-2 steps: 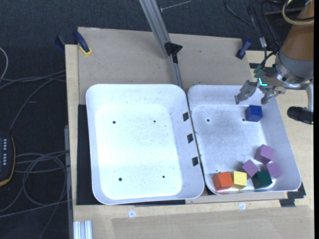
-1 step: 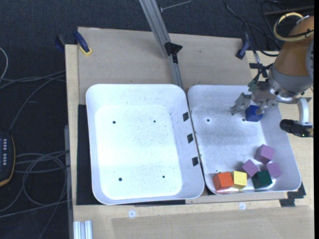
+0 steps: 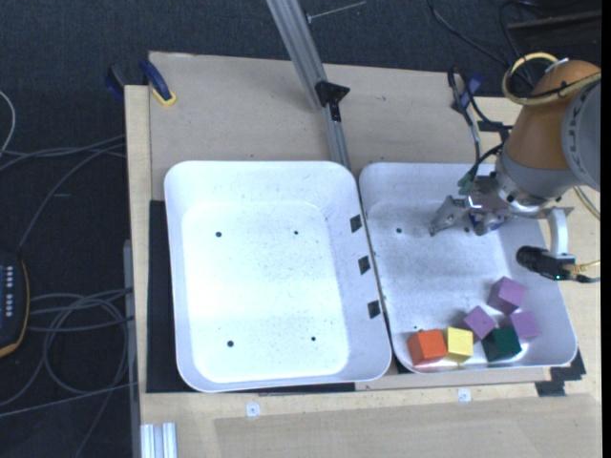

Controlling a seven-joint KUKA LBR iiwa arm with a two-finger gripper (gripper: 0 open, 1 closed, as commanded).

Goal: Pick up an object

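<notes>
Single arm (image 3: pixel 549 132) reaches in from the right, over the right bin (image 3: pixel 401 256). The tool (image 3: pixel 449 219) sits over the upper middle of that bin, above bare floor, nothing between its fingers. Fingers look slightly apart, pointing left and down in the view, but the gap is small and partly blurred, so open vs closed: cannot tell for sure.

Objects are all clustered in the right bin's near-right corner, well apart from the tool. Orange block (image 3: pixel 429 345) is leftmost, touching or just beside the yellow block (image 3: pixel 460 342). Dark green block (image 3: pixel 500 344) is right of yellow, against the bin's near wall. Three purple blocks: one (image 3: pixel 479 321) just above yellow, one (image 3: pixel 507 294) higher up and nearest the arm side, one (image 3: pixel 525 325) at the far right by the green block.

Key relation: every candidate lies toward the camera and somewhat rightward from the tool (down-right in the view). Closest to the tool looks like the upper purple block or the middle purple one. Blocks are roughly cubic, no real long axis, so finger orientation matters less than clearance; the pile is tight, neighbours touching (orange/yellow/green especially).

Judgement: no grasp made yet, approach not begun. The upper purple block stands a bit apart from the rest, likely the easiest pick.

Left bin (image 3: pixel 258 275) sits beside on the counter (image 3: pixel 239 93).
</notes>
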